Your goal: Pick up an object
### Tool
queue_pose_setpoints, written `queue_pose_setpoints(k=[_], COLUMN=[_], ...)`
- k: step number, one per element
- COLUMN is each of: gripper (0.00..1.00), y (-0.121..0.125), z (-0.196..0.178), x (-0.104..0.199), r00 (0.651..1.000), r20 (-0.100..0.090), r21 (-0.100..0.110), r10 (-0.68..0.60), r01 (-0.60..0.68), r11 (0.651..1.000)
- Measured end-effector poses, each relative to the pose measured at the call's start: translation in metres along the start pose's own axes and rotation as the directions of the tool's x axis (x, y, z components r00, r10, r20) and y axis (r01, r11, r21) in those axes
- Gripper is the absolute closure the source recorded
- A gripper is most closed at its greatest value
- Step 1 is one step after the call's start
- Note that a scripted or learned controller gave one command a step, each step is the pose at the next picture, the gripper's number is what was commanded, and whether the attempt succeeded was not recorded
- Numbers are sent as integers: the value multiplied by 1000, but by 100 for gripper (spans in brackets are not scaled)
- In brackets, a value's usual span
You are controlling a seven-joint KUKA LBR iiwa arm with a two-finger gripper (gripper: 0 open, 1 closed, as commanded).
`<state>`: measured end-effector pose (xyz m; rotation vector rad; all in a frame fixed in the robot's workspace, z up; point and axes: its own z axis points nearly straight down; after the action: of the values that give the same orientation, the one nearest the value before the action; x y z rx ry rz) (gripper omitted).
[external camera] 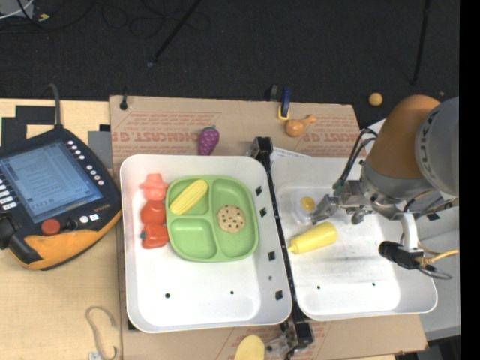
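In the right bin [375, 295] a yellow squeeze bottle [313, 238] lies on its side near the left wall. A small yellow piece [307, 202] rests just behind it. My gripper [328, 208] hangs over the left part of this bin, just right of the small yellow piece and above the bottle's upper end. Nothing shows held in it. The left bin [195, 298] holds a green divided plate [196, 242] bearing a yellow corn cob [187, 196] and a cookie [231, 218]. A red and orange toy [154, 212] lies beside the plate.
The arm's grey and orange body [405, 152] covers the right bin's far right. A purple grape bunch [208, 139] and an orange pear-shaped toy [298, 125] sit on the cardboard behind the bins. A teach pendant [52, 193] lies left; a yellow object [250, 347] is in front.
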<state>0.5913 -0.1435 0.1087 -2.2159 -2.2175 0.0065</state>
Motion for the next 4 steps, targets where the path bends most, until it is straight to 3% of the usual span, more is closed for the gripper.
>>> queue_pose_setpoints(k=[1,2,4], gripper=[0,100,100], y=[0,0,-5], z=[22,11,-105], x=[2,0,-4], r00=[1000,1000,1000], r20=[1,0,2], r21=[-4,-5,-12], r10=[2,7,2], r01=[-2,-7,-2], r11=[1000,1000,1000])
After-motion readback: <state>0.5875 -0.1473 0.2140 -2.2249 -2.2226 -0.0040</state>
